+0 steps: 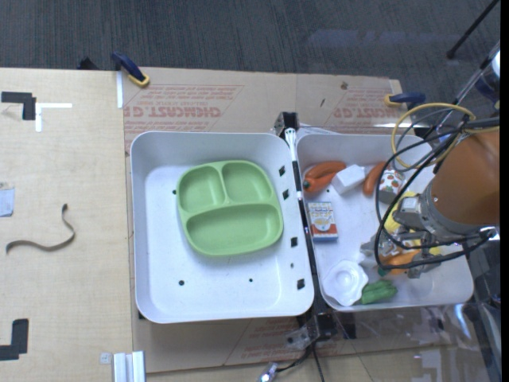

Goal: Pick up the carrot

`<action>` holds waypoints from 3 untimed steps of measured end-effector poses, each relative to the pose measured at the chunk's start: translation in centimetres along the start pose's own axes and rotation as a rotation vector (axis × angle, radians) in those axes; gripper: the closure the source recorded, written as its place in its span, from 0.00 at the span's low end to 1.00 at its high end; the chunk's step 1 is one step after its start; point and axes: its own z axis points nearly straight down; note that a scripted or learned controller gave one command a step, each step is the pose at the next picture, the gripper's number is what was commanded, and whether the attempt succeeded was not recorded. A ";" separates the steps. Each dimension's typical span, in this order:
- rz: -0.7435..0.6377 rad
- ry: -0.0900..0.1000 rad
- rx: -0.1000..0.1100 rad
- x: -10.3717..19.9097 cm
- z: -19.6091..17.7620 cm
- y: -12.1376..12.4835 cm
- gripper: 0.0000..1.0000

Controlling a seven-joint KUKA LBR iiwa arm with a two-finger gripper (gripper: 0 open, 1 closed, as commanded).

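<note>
Currently: arm low over the right bin, carrot at the far wall

Item 1, left bin (151, 237). Holds a green divided plate (231, 207), lying flat near its middle.

Item 2, right bin (445, 291), touching the left bin along their shared wall. All remaining items are placed relative to it.

Item 3, arm (471, 183), grey with an orange band, entering over the bin's right side and trailing black and yellow cables.

Item 4, gripper (402, 253), low over the bin's right-centre. Something orange shows beneath it; whether that is held, and how wide the gripper stands, cannot be told.

Item 5, carrot (322, 175), at the bin's far-left corner, lying lengthwise along the far wall, beside a white block (348, 179).

Item 6, white cup (345, 282), near-left of the bin floor.

Item 7, small carton (321, 220), against the bin's left wall.

Item 8, green vegetable (378, 292), at the near wall beside the cup.

Handling note: the carrot appears well apart from the gripper. A good pick would likely close across its width, clear of the white block and the corner.
</note>
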 end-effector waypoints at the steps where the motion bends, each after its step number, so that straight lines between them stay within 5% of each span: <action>1: -0.046 -0.002 -0.015 2.6 0.2 -2.5 0.00; 2: -0.103 -0.003 -0.013 5.6 0.1 -2.7 0.00; 3: -0.447 0.002 -0.001 4.4 0.0 -2.3 0.00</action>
